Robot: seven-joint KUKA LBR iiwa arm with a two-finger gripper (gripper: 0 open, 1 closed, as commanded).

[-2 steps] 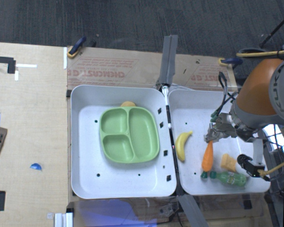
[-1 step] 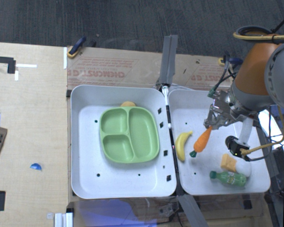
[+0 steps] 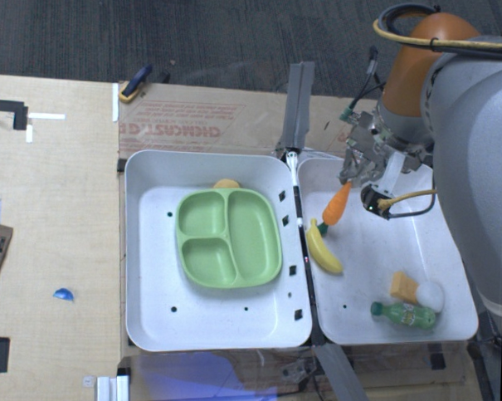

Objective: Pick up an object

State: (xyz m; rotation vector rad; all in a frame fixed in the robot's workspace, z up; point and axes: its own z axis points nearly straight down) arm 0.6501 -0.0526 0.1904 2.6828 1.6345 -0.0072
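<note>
From the camera view you look down on two shallow white bins set side by side on the pale wooden bench (image 3: pixel 50 228). The grey arm with its orange band (image 3: pixel 423 58) reaches in from the right and hangs over the far corner of the right-hand white bin (image 3: pixel 447 271).

The pincer (image 3: pixel 352 177) sits just above the small orange toy carrot (image 3: pixel 336 205). The carrot's upper end meets the fingertips, and it appears to hang from them rather than lie flat, but you cannot tell for certain that it is clamped, nor how wide the pincer stands.

The carrot's long axis runs at a slant, upper end toward the pincer and far-right, lower green-tipped end pointing down-left toward the divider between the bins. That tilt suits a thing gripped by one end and left to dangle, so I judge this a grasp near the tip, which could slip.

Its lower end is just beside the yellow plastic banana (image 3: pixel 324 248), which lies along the bin's left wall. Well apart, in the near right corner, a small green bottle (image 3: pixel 405 314) lies on its side by a yellow block (image 3: pixel 403 286) and a white ball (image 3: pixel 430 294).

The left-hand white bin (image 3: pixel 140 257) holds a green three-compartment plastic tray (image 3: pixel 229 237), lying flat, with a small yellowish thing (image 3: pixel 227 184) peeking behind its far edge.
</note>
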